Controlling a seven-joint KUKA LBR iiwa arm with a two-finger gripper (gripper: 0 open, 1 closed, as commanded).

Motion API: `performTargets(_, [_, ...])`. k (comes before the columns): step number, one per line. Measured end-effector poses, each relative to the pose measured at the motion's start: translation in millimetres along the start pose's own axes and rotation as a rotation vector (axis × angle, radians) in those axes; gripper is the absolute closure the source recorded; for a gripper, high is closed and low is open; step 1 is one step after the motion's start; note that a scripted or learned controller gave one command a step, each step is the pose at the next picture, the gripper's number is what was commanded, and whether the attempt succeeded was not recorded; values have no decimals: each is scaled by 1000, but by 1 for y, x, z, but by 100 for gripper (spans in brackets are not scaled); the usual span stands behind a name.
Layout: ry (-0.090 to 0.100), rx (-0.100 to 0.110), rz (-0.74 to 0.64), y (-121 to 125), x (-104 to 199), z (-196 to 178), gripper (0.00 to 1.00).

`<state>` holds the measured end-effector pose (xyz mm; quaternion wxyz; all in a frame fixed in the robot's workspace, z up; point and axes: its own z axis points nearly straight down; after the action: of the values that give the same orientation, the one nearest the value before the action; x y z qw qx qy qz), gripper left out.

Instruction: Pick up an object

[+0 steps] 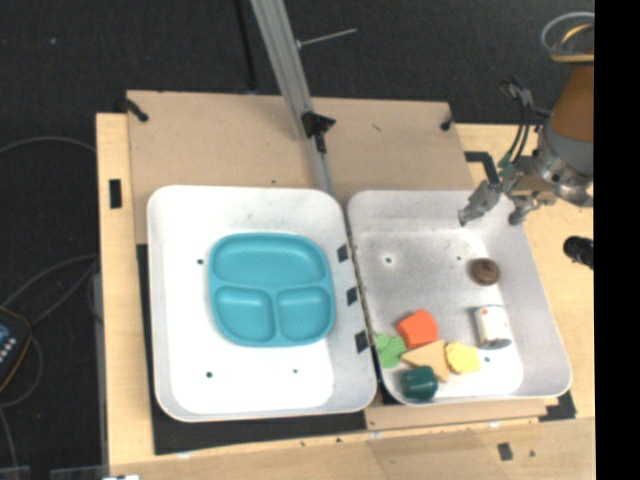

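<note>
Grey arm (560,163), orange band, black cables

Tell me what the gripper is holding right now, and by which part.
Nothing is held. The gripper hangs open over the upper right corner of the right bin, with nothing between its fingers; the brown round piece lies below it, untouched.

Two bins side by side on counter (420,448). Divided tray (270,289) in left bin (170,218). Small objects (430,353) clustered at right bin's (400,218) near edge.
</note>
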<state>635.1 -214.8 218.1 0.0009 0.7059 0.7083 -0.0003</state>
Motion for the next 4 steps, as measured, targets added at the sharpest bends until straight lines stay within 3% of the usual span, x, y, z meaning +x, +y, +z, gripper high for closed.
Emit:
performTargets(1, [-1, 1, -1, 0, 0, 0, 0])
performTargets(3, [0, 5, 0, 4, -6, 119, 0])
performTargets(4, [-2, 1, 1, 5, -8, 116, 0])
